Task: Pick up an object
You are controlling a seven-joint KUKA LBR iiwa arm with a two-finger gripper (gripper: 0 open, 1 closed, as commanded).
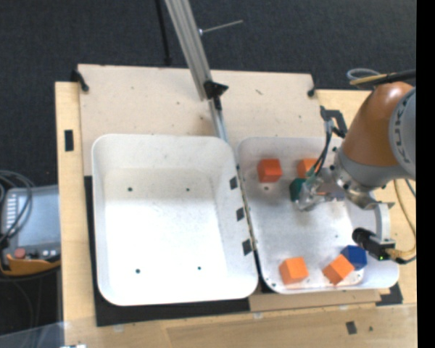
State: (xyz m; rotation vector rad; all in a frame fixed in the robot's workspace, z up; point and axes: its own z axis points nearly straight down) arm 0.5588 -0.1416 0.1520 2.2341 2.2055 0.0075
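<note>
Two orange cubes (293, 270) beside blue cube (354, 256), right bin (275, 220).

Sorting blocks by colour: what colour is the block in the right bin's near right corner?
Blue, seen clearly in the camera view.

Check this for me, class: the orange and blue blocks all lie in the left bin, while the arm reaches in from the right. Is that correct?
Not quite. The camera view shows the blocks in the right bin, not the left: orange blocks near its far wall and near its front, and a blue block by the front corner. The arm does reach in from the right.
</note>
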